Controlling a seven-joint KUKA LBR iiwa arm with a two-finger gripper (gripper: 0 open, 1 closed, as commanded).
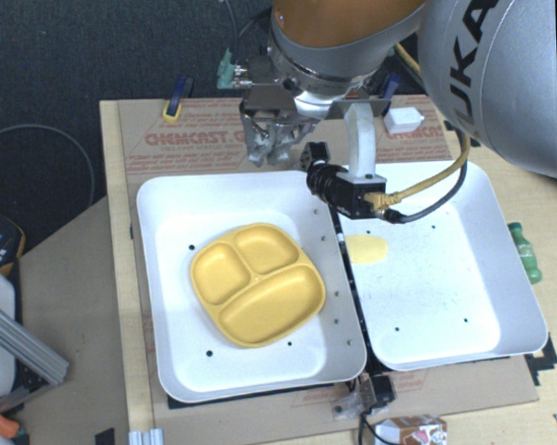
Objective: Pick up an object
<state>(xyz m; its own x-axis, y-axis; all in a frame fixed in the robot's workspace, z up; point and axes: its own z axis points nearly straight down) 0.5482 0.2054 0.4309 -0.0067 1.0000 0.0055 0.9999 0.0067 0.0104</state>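
Two white bins sit side by side on the bench. The left bin point(162, 296) holds a yellow divided tray point(256, 282) lying flat near its centre, with three compartments. In the right bin point(465, 283), a small pale yellow object point(366, 250) lies at about nine o'clock, just beside the shared wall; its shape is too faint to make out. The arm point(418, 45) fills the frame's twelve-to-two o'clock area, cut off by the top and right edges, showing part of the letters "UKA". The gripper point(273, 143) hangs above the cardboard beyond the left bin's far rim; it is blurred, and whether it is spread or closed cannot be told. Nothing is seen between its fingers. Red print on the cardboard point(192, 136) reads roughly "CHEMCAST".
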